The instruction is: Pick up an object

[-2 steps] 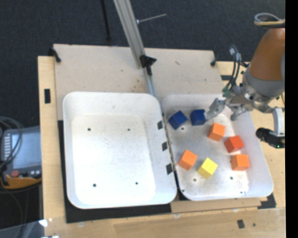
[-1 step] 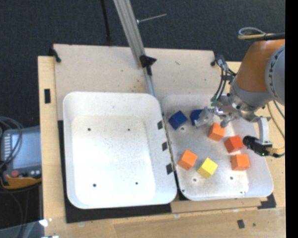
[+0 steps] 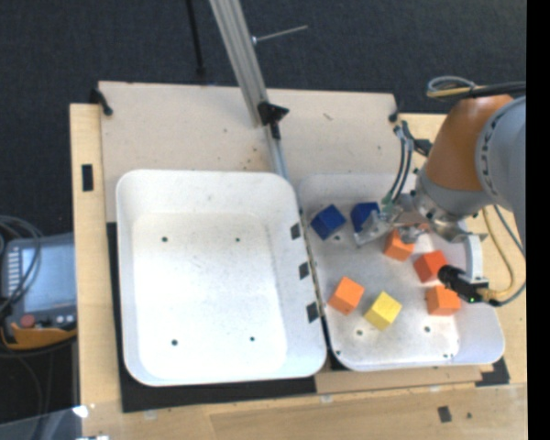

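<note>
Several small cubes lie in the right bin [image 3: 477,342]. Two blue cubes [image 3: 327,221] [image 3: 364,214] sit near its back left. An orange cube [image 3: 399,246], a red-orange cube [image 3: 430,266] and another orange cube [image 3: 442,299] run down the right side. One more orange cube [image 3: 346,294] and a yellow cube [image 3: 383,310] lie toward the front. My gripper [image 3: 386,222] is low over the bin, just right of the second blue cube and just above the nearest orange cube. The wrist hides its tips.
The left bin [image 3: 128,200] stands beside the right one, their rims meeting in the middle. A slanted metal pole [image 3: 243,53] rises from the back of the bench. Cables [image 3: 495,287] hang off the wrist over the right bin's edge.
</note>
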Motion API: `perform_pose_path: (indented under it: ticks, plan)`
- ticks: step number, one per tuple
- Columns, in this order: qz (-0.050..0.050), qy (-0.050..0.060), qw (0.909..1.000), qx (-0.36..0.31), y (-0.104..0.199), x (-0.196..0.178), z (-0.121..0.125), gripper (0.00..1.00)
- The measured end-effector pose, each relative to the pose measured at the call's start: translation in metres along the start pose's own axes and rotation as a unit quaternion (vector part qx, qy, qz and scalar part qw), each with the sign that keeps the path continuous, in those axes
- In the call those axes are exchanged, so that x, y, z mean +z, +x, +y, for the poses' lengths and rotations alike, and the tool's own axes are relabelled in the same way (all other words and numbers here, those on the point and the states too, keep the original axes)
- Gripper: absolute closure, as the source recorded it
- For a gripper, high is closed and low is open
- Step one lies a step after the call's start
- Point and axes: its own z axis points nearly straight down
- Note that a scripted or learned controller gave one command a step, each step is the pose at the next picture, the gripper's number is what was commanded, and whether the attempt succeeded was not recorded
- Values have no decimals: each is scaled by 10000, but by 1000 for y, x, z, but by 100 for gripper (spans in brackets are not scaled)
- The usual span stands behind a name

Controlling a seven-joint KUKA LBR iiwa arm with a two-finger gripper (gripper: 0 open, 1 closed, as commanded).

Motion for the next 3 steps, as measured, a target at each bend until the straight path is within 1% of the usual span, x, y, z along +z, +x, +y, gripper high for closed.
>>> perform_pose_path:
  ticks: [1,2,3]
  plan:
    - [13,-33,10000,27,0,-15,2,100]
    - [44,36,10000,13,-7,-71,-5,100]
    - [44,31,10000,-24,-9,-119,-2,100]
